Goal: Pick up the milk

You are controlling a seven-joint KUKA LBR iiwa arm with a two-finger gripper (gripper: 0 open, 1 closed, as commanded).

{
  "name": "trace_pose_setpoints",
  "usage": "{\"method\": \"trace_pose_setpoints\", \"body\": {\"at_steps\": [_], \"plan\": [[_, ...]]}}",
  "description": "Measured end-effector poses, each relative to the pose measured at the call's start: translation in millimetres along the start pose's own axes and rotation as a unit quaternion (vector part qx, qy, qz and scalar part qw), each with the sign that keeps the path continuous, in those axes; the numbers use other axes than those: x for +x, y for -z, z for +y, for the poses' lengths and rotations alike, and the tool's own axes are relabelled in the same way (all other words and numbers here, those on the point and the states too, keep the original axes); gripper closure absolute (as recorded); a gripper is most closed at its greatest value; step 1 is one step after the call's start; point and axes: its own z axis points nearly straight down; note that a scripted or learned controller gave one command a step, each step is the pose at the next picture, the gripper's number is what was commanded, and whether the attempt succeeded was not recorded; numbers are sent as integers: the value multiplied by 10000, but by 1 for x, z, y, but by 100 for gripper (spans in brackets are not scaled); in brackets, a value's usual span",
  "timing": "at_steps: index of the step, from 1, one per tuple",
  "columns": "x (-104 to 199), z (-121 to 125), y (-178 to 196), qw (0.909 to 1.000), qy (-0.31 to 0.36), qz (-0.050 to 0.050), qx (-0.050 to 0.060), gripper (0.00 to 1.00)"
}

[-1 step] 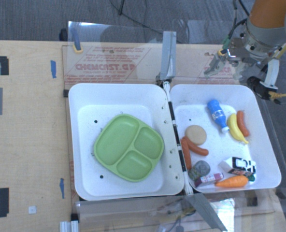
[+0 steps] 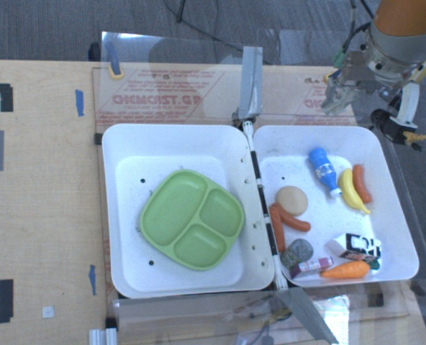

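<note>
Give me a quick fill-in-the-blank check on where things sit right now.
1. The green divided plate lies in the ____ bin.
2. The milk carton sits in the right bin, just above the ____.
3. The banana lies beside a red ____.
4. The blue bottle lies ____ of the banana.

Missing words: left; carrot; sausage; left

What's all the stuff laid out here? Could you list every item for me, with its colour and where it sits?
Bins: 2, white, side by side on the bench.
Divided plate: 1, green, left bin.
Bottle: 1, blue, right bin, far side.
Banana: 1, yellow, right bin, right side.
Sausages: 3, red-orange; one beside the banana, two near the bin's left wall.
Bun: 1, tan, right bin centre.
Stone: 1, grey, near edge.
Milk: 1, white with black patches, near right corner.
Carrot: 1, orange, near edge.
Gripper: 1, grey, above the right bin's far rim.
</note>
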Motion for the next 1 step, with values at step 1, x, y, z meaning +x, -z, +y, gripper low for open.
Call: {"method": "trace_pose_setpoints", "body": {"at_steps": [1], "plan": [[-46, -47, -53, 10000, -31, 4, 18, 100]]}}
